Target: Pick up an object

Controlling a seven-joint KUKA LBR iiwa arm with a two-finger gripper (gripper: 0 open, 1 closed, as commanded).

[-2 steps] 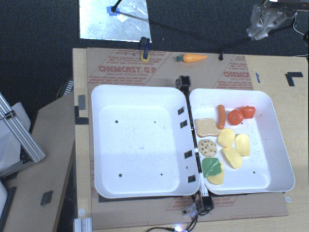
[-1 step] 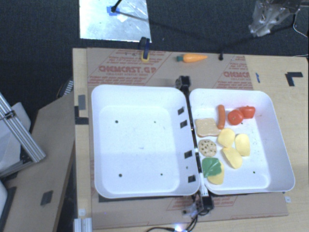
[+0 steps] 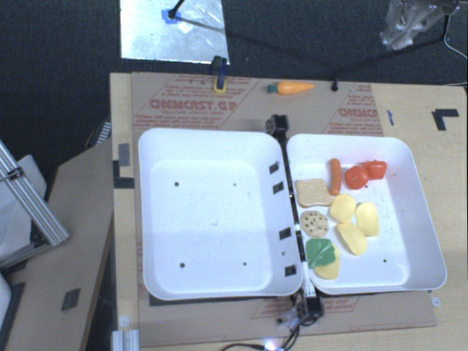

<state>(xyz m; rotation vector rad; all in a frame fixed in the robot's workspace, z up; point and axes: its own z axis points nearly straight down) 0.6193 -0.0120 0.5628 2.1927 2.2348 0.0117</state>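
Toy food fills the right bin (image 3: pixel 420 218) beside its left bin (image 3: pixel 157 196).
The gripper (image 3: pixel 404 22), blurred at one o'clock, may be open or closed; sausage (image 3: pixel 335 176) at bin's twelve o'clock.

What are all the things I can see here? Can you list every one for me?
white bins: two, white, side by side on the bench
toast slice: one, tan, right bin
sausage: one, orange-red, right bin beside the toast
tomatoes: two, red, right bin near the back
cookie: one, speckled tan, right bin
yellow pieces: four, pale yellow, right bin
green leaf: one, green, right bin front
carrot: one, orange, on the bench behind the bins
shiny sheet: one, silver, on the floor
gripper: one, pale grey, top right above the floor
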